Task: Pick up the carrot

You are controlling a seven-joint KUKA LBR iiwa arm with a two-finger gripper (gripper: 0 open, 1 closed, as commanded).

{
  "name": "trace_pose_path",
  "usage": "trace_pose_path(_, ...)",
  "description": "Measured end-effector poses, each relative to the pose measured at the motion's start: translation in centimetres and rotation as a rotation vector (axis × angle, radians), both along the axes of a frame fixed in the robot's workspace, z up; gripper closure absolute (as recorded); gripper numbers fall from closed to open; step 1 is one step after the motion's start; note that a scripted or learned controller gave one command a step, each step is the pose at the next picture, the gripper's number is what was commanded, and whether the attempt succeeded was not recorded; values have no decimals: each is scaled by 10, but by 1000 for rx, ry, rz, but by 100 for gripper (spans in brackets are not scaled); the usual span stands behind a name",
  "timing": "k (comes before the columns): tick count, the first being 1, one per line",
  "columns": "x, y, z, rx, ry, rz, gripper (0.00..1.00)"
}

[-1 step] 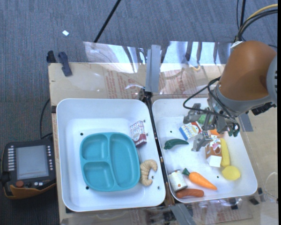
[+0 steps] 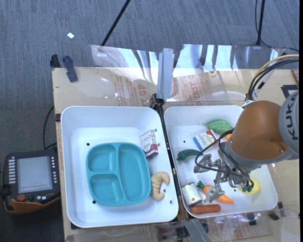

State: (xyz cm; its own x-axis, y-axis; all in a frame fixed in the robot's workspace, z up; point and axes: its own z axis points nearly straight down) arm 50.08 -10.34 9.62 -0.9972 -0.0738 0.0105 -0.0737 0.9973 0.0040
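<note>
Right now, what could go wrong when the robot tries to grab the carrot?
The carrot lies squeezed between a hot dog and a small white can, so the gripper might pinch or bump one of those instead. The carrot also sits close to the right bin's front edge, so a push could wedge it there.

A turquoise three-compartment plastic tray (image 2: 117, 174) lies in the left white bin (image 2: 70, 135), a tan croissant (image 2: 160, 184) just beside it. A small printed carton (image 2: 149, 142) (tilted) sits near the tray's upper right corner.
</note>
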Motion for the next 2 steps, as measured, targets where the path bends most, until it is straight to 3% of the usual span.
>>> trace_pose_path(1,-14,0,-4,-5,-35,289,0)
trace_pose_path(2,-12,-17,-5,-4,-29,241,0)
